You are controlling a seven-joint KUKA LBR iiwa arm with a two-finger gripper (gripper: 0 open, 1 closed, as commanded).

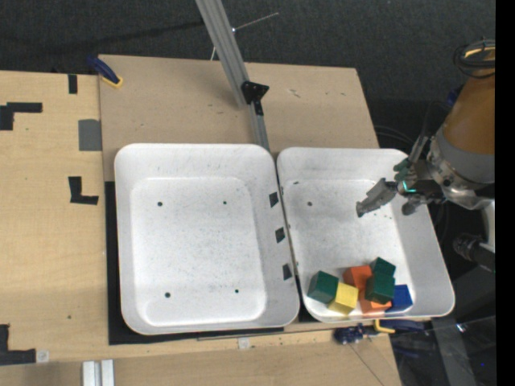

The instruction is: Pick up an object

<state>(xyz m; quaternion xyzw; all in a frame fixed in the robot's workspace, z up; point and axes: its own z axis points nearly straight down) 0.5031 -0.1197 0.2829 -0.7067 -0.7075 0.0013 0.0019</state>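
Observation:
A heap of small blocks lies in the near corner of the right bin (338,158): a green block (323,286), a yellow block (346,297), an orange block (358,277), a dark green block (383,275) and a blue block (401,297). My gripper (389,203) hangs over the right part of that bin, above and behind the heap and apart from it. Its fingers stand open, one grey finger (370,200) pointing left and down, and nothing is between them.
The left bin (193,153) sits beside the right one, their rims touching. A slanted metal pole (228,43) runs down from the top to the gap between the bins. Blue clamps sit at the bench's far left (105,71) and near edge (356,335).

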